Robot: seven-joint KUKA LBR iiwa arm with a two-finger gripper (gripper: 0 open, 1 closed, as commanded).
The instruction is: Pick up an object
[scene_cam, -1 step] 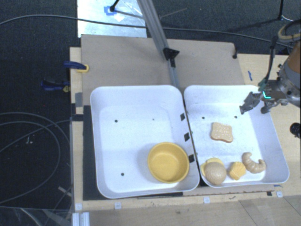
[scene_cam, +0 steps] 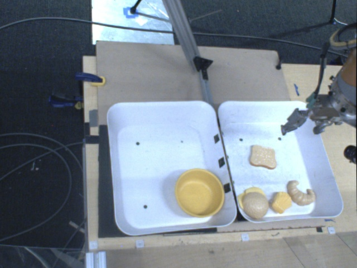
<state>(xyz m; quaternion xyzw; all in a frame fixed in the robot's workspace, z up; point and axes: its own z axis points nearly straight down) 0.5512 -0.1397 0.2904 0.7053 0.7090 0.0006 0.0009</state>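
- Counter (scene_cam: pixel 156 71): one tan surface carrying two shallow white bins side by side.
- Clamps: two at the counter's left edge, one with a yellow grip (scene_cam: pixel 92 79), one blue (scene_cam: pixel 64 100).
- Left bin (scene_cam: pixel 139 127): holds one item, a yellow bowl (scene_cam: pixel 199 192), upright with its mouth facing up, near the bin's front right corner.
- Metal pole (scene_cam: pixel 181 24): one, running at a slant from the top of the view down to the seam between the bins.
- Right bin (scene_cam: pixel 245 121): holds four food items.
- Round bun (scene_cam: pixel 255 204): one, in the front left corner, close to the rim.
- Yellow chunk (scene_cam: pixel 281 202): one, just right of the bun.
- Toast slice (scene_cam: pixel 263 157): one, lying flat near the bin's middle, well apart from the front row; roughly square, no marked long axis.
- Croissant (scene_cam: pixel 301 194): one, curved, rightmost of the front row, long axis running front-left to back-right, horns pointing left.
- Gripper (scene_cam: pixel 304 121): above the right bin's back right part; two dark fingers appear spread, the left finger (scene_cam: pixel 291 124) angled down and left. Nothing between them, touching no item.
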